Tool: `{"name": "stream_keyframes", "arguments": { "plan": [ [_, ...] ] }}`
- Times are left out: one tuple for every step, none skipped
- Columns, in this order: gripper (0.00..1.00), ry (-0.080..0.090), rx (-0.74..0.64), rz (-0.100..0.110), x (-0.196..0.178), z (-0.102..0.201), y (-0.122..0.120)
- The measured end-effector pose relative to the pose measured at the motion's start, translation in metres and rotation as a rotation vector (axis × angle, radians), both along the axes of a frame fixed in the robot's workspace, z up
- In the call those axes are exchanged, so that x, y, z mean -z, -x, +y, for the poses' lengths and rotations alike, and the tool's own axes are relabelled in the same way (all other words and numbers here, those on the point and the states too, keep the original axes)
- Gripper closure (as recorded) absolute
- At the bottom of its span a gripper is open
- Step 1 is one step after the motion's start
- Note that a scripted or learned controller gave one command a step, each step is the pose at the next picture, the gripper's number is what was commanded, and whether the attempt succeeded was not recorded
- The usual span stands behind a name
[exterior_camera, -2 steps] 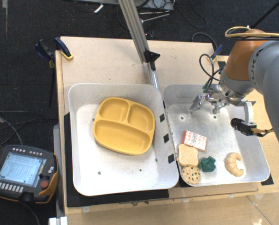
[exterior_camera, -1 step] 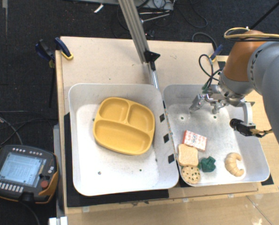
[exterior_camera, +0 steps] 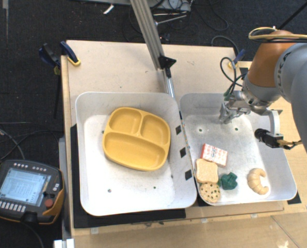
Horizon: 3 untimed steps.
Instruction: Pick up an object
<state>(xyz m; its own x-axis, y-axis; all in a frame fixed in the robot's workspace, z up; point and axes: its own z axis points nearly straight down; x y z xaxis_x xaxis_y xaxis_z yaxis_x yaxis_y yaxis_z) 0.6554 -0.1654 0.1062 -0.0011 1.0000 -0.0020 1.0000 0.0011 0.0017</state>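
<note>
Even, fairly bright light falls from overhead, and the shadows are soft and short. The white bin under the gripper [exterior_camera: 228, 113] shows a pale sheen left of the gripper, while the white bin [exterior_camera: 91, 138] further left looks flatter, with a faint shadow hugging the yellow divided plate [exterior_camera: 136, 138]. The dark floor [exterior_camera: 24, 35] beyond the table [exterior_camera: 112, 61] swallows detail. Focus is moderate throughout: edges are slightly soft and the picture is grainy. The arm's orange band [exterior_camera: 267, 61] above the gripper carries a mild highlight.
</note>
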Motion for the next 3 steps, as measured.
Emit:
{"name": "stream_keyframes", "arguments": {
  "plan": [
    [1.0,-0.001,-0.001,-0.005,-0.044,0.002,-0.004],
    [1.0,0.0,-0.001,-0.006,-0.089,0.006,-0.002],
    [1.0,0.0,-0.002,-0.007,-0.14,0.006,-0.004]
  ]
}}
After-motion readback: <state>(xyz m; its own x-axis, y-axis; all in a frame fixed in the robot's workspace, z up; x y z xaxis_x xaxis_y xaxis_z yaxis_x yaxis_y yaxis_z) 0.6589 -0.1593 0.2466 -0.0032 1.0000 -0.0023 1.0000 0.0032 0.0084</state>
